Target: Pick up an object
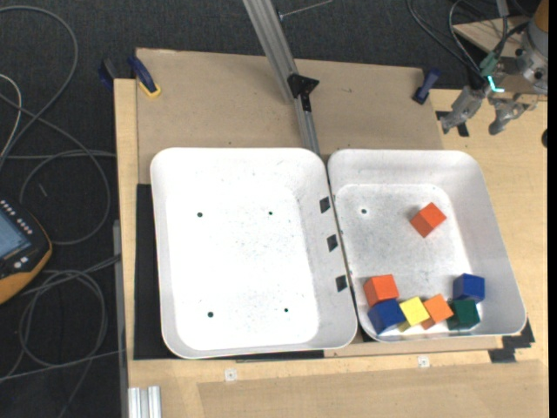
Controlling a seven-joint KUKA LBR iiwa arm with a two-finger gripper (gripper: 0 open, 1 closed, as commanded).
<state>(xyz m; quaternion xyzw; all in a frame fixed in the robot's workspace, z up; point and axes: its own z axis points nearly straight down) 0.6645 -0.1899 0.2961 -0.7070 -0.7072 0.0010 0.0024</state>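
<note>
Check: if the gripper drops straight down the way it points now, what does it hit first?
Likely the bare bench just beyond the right bin's far rim, not a block. The gripper hangs above and behind that bin, jaws open, pointing down. Depth is unclear from this slant.

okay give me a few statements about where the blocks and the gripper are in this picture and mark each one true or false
1. All the blocks lie in the right bin. True.
2. The gripper is over the left bin. False: it hangs beyond the right bin's far right corner, fingers spread, nothing between them.
3. One orange block lies apart from the others. True.
4. The yellow block lies alone at the bin's far wall. False: it sits in the near-edge cluster, between a blue block and an orange one.
</note>
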